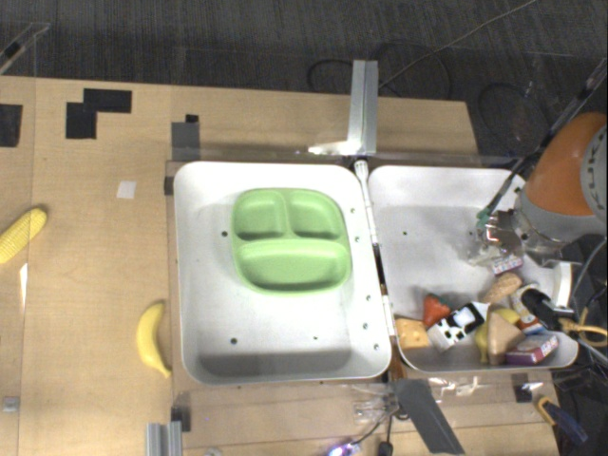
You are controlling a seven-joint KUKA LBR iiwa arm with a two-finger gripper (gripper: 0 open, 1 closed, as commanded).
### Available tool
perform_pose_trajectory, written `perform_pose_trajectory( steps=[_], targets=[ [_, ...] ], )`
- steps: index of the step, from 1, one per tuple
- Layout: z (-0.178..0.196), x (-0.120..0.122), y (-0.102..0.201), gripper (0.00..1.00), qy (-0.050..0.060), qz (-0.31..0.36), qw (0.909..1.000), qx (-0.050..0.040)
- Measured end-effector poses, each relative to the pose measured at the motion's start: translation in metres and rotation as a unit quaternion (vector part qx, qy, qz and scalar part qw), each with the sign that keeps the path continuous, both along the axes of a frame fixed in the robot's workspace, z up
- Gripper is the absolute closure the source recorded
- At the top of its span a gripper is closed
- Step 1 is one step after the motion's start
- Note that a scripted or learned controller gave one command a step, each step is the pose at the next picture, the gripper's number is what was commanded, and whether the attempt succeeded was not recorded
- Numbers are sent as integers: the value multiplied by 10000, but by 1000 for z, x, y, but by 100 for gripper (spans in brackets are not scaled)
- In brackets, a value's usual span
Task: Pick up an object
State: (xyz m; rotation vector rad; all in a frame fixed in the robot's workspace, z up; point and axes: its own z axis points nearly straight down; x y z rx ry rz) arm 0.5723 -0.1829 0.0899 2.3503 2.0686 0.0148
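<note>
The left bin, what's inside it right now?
Inside the left bin lies a green divided plate, upright, with three compartments that look bare. Whatever part of the bin floor sits under the plate is covered, so nothing beneath it can be checked.

This is a robotics lab set up for grasping trials. A plywood table point(85, 283) carries two shallow white bins, the left bin point(199, 255) and the right bin point(418, 207), fixed side by side between aluminium brackets, with a metal post point(364, 103) rising at their joint. Black square markers point(95, 112) are stuck to the wood at its far left corner. Loose cables point(446, 46) trail over dark carpet point(190, 17) behind the table. The props are toys: a green divided plate point(290, 238), a plastic banana point(152, 338), a toy corn cob point(21, 236), and a heap of small play-food pieces point(484, 326). A grey industrial arm with an orange band point(570, 174) reaches in.
</note>
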Motion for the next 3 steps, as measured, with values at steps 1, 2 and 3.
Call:
perform_pose_trajectory(
  steps=[1,2,3],
  targets=[
    [0,0,1,0,5,6,10000,4],
    [70,26,18,0,35,146,9999,2],
    [66,-58,56,0,50,596,9982,3]
  ],
)
